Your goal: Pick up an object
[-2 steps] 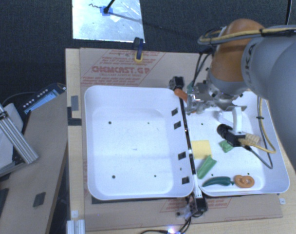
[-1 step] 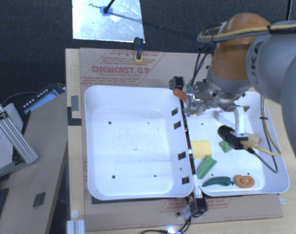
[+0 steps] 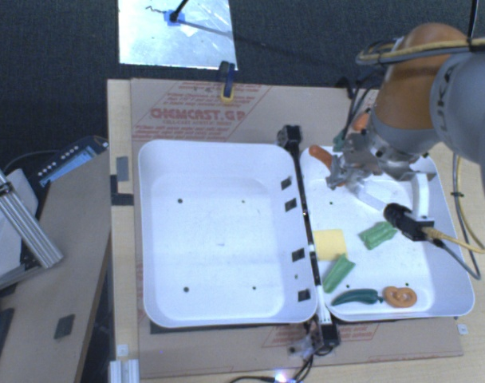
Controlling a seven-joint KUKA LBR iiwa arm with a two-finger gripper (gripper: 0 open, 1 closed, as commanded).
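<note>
My gripper (image 3: 338,178) hangs low over the far left part of the right bin (image 3: 442,282), the grey arm reaching in from the right. Just beyond it, by the bin's far rim, lies a small orange-red piece (image 3: 321,155). Nearer the camera a yellow block (image 3: 330,243) rests against the bin's left wall. A light green piece (image 3: 377,234) lies to its right, and another green piece (image 3: 338,272) below it. Along the front edge sit a dark green pepper-like item (image 3: 356,297) and an orange ring-shaped item (image 3: 400,297).
The left bin (image 3: 159,214) adjoins the right one along a shared rim with black clips (image 3: 298,254). Both stand on a brown board (image 3: 199,110). A shiny sheet (image 3: 175,22) lies at the back, and a metal rail (image 3: 19,222) on the left.
</note>
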